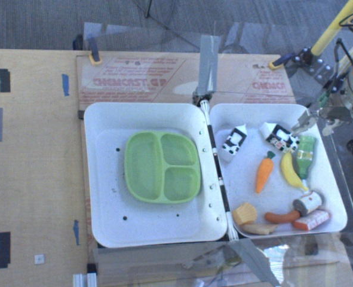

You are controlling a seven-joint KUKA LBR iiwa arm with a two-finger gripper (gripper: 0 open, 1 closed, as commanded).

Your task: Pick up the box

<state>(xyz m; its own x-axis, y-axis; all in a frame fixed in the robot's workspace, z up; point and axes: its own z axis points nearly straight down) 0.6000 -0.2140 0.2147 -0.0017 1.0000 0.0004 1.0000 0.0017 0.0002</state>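
The gripper (302, 124) is seen over the far right part of the right bin (338, 191), angled down towards the left. Whether it is spread or closed cannot be told, as its tip is blurred against the bin wall. The black-and-white box (281, 138) is found just to the near left of the gripper's tip, lying on the bin floor; nothing is seen held. A green packet (305, 150) is set just nearer than the tip, with a banana (291, 171) beside it and a carrot (263, 173) further left. A cow-patterned carton (233, 143) is placed well to the left. A green divided plate (162, 167) is laid in the left bin (102, 115).
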